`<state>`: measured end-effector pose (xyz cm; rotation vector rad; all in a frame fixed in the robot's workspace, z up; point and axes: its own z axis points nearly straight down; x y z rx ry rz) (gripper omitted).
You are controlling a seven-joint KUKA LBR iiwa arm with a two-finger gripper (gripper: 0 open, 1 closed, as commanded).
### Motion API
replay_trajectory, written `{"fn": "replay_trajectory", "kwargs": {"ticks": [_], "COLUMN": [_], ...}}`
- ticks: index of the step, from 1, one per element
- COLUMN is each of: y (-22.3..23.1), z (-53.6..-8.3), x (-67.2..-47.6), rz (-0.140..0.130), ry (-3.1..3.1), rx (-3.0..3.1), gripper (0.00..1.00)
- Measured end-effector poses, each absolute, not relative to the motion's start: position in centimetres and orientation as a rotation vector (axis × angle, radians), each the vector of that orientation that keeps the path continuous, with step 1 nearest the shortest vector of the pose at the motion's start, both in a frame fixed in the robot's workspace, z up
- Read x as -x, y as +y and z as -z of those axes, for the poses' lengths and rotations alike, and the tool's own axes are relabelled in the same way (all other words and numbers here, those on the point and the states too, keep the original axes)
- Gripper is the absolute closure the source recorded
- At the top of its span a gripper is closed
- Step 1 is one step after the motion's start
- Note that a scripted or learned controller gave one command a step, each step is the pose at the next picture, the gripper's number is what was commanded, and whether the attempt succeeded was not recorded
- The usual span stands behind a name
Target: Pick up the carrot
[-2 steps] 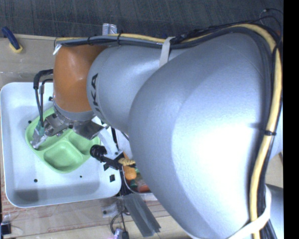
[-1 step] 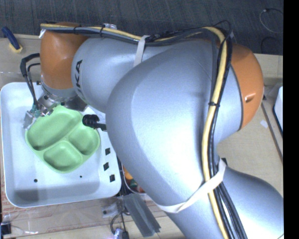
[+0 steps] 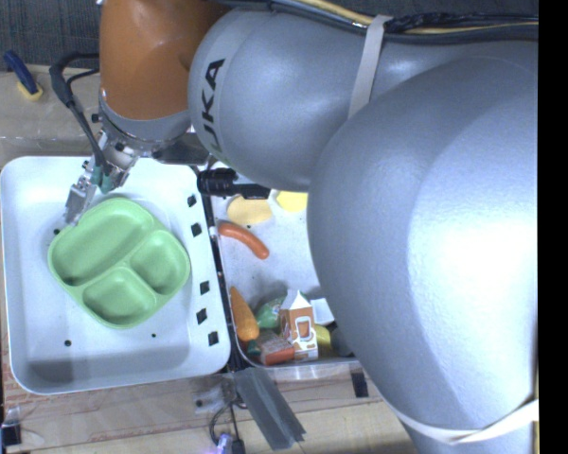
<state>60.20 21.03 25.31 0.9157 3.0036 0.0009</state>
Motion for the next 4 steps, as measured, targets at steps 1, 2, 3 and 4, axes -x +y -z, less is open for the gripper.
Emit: {"fn": "replay_trajectory", "kwargs": {"ticks": [1,2,3,4], "y": [21.9,21.8,21.9,21.9], "z": [-19.3,-13.6,-14.6,-25.4], "x": [-55.3,-50.9,-51.0,-47.8], "rz": [0.002,0.002,0.002,-0.001], "ry": [3.13,3.144,3.143,3.066], "rx": [-0.292,0.047,0.054,0.666], "gripper": [0.0,0.0,1.0,1.0]}}
